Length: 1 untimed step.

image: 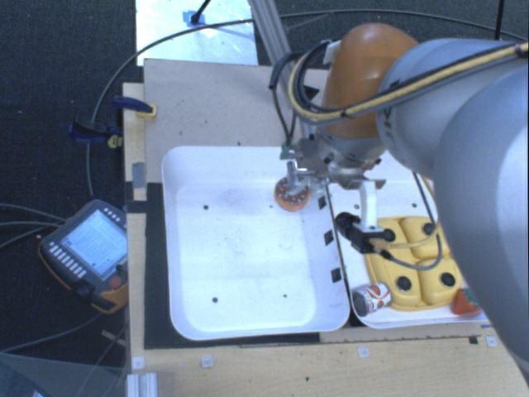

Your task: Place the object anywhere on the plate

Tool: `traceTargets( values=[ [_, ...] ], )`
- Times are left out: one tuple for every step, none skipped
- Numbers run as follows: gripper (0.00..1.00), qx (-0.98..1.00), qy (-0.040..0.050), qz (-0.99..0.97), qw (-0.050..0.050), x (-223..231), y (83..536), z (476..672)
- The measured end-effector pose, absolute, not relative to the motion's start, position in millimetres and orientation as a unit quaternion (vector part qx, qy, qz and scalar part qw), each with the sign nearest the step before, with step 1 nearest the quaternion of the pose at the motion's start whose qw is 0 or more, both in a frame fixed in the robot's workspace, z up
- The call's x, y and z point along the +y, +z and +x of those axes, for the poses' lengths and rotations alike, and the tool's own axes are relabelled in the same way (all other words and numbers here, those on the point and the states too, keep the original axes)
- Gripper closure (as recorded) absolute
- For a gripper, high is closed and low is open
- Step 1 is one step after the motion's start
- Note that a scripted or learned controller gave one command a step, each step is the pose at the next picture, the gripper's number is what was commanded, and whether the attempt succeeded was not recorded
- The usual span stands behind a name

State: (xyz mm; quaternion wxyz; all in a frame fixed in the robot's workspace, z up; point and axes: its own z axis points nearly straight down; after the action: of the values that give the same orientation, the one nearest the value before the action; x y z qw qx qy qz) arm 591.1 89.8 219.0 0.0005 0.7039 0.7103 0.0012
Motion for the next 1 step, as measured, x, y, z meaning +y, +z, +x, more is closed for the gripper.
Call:
traceTargets(
  values=[
    [1.0, 0.711, 0.0018, 0.703, 0.0, 148.5, 220.5, 590.1]
  ],
)
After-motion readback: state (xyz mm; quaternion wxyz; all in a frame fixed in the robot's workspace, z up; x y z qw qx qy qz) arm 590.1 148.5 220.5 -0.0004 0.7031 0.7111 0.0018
